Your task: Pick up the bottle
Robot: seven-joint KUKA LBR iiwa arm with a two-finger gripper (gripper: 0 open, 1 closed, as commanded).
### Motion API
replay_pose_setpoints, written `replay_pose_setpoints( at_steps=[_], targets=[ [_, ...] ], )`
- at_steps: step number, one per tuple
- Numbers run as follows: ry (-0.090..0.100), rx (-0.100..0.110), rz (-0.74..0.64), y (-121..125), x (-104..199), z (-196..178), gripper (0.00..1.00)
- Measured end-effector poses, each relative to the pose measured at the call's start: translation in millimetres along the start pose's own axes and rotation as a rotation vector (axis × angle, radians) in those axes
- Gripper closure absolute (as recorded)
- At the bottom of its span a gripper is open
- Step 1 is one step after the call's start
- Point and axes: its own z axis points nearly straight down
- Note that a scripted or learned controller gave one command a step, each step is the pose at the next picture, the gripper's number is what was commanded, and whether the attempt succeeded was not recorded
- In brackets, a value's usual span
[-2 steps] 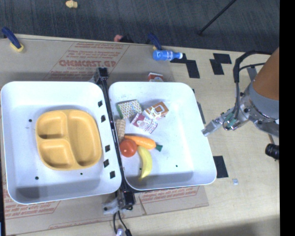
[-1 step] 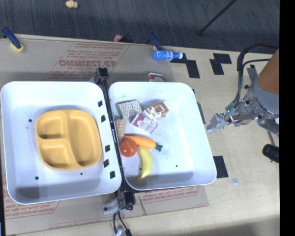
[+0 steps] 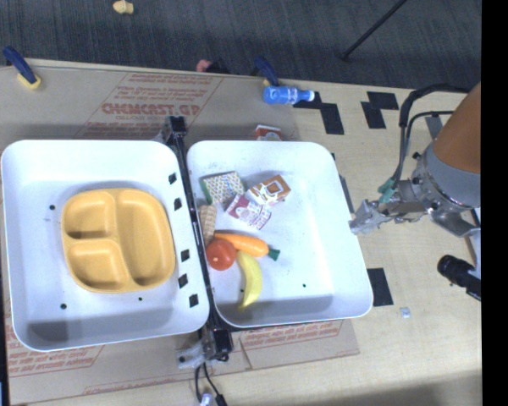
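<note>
The claw hangs over the bare bench just outside the right rim of the right-hand white bin, at about mid-height of that bin. Its tips are too small and blurred to judge, so I cannot tell whether they stand apart or together; nothing shows between them.

The small blue bottle lies on its side on the cardboard sheet, well up and to the left of the claw, beyond the bin's far rim and outside both bins.

Left of the claw, inside the right-hand bin, sits a cluster of toy food: a red-and-white carton nearest, touching a pink-patterned packet, with a chequered packet further left. Lower left of the claw lie an orange carrot, a red tomato touching it, and a yellow banana just below them.

Far left of the claw, the other white bin holds a yellow divided plate.

The grey arm reaches away to the claw's right.
</note>
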Motion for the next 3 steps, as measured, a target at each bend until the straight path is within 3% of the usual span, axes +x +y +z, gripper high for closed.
replay_pose_setpoints(
  at_steps=[3],
  targets=[
    [0.002, 0.002, 0.274, 0.1, 4.6, 39.8, 1.0]
  ],
)
